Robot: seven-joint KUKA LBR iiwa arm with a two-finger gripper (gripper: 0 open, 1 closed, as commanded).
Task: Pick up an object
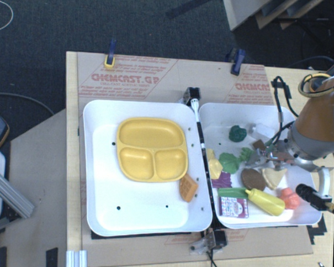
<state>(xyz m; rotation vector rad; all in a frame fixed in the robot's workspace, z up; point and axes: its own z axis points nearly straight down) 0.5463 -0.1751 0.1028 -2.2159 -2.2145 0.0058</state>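
The right bin [212, 113] holds several toy foods: a dark green piece [238, 133], a green leafy piece [228, 160], a brown lump [252, 179], a beige wedge [274, 177], a yellow mustard bottle [265, 201], a pink piece [289, 198], a purple-and-white box [233, 206] and a pale yellow piece [214, 167]. My gripper [264, 157] hangs low over the middle of this bin. It sits just above the brown lump and the beige wedge, beside a small green piece [246, 154]. The grey wrist and orange band [317, 117] rise to its right.
The left bin [94, 154] carries a yellow divided plate [152, 149] and a tan waffle-like piece [188, 187] near its right wall. Black cables [279, 93] trail over the right bin's far corner. Blue clamps [236, 61] pin the cardboard at the back.
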